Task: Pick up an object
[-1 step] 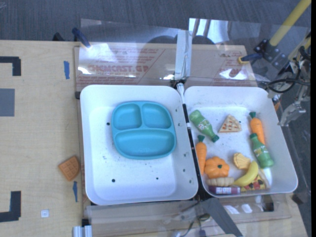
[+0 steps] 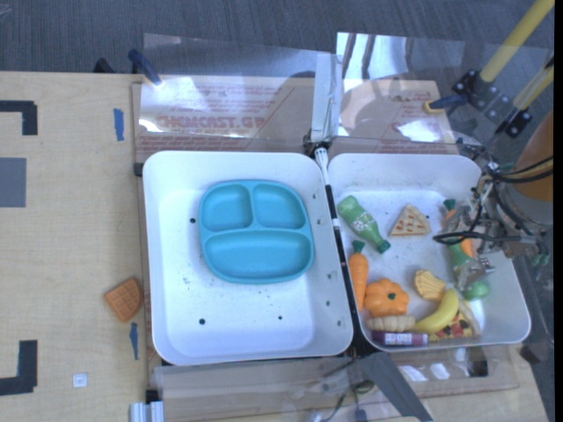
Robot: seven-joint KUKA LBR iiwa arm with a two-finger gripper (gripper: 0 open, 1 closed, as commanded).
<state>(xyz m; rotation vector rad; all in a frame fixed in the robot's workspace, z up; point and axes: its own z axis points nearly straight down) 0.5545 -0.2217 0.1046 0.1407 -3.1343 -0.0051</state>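
The right bin (image 2: pixel 378 170) holds several toy foods. A green bottle (image 2: pixel 361 222) lies near its left wall, and a pizza slice (image 2: pixel 409 222) lies to the right of it. Closer to the front are a carrot (image 2: pixel 359 275), an orange pumpkin (image 2: pixel 386 298), a yellow banana (image 2: pixel 439 310) and a small yellow piece (image 2: pixel 428 283). My gripper (image 2: pixel 469 258) hangs low over the bin's right side among black cables, above a green and orange toy (image 2: pixel 459 251) that it partly hides. Nothing is seen held.
The left bin (image 2: pixel 176 315) bears a blue divided plate (image 2: pixel 255 231). A waffle-like toy (image 2: pixel 124 299) lies on the wooden bench left of the bins. Clear plastic sheets stand behind both bins. The arm's orange band (image 2: pixel 538 161) is at the right edge.
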